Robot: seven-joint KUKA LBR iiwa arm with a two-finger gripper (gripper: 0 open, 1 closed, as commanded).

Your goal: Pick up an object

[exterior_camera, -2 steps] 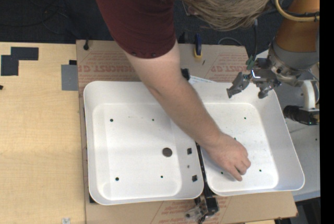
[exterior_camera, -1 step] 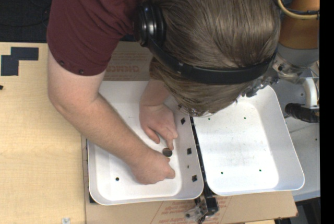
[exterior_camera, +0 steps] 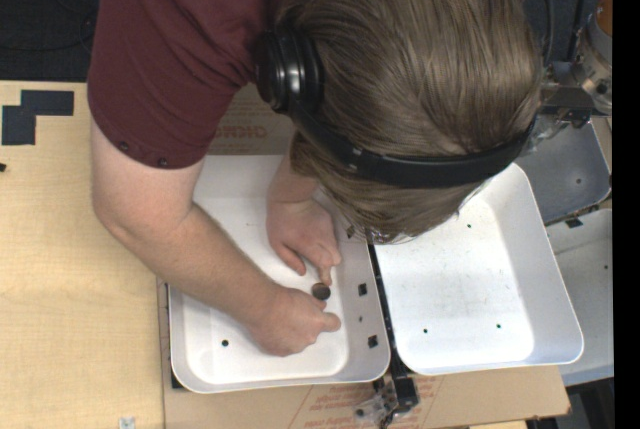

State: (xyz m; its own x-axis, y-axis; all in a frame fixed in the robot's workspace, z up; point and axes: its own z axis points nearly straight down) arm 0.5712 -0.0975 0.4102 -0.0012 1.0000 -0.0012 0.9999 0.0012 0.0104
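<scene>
The robot's grey arm comes in at the right edge, with a patch of orange above it. Its lower end passes behind a person's head, so I cannot tell whether the gripper is released, clenched or grasping anything.

A person with straight light-brown hair leans over the bench from the top of the frame, covering the inner corners of both bins. They wear black over-ear headphones, whose band crosses the back of the head, and a dark maroon short-sleeved shirt.

Both of the person's bare hands are down inside the shallow white left bin. One hand reaches down from above and the other hand lies lower, near the bin's front right corner. A small dark round object sits between the two hands, touching or nearly touching the fingertips. A tiny dark speck lies apart on the same bin's floor, towards the front left.

The shallow white right bin stands just beside the left one. A few tiny dark specks dot its floor.

Faded red print marks the brown cardboard behind the bins and again on the cardboard strip in front of them. Neither can be read. Black block shapes sit on the pale wood-grain bench top at the left.
</scene>
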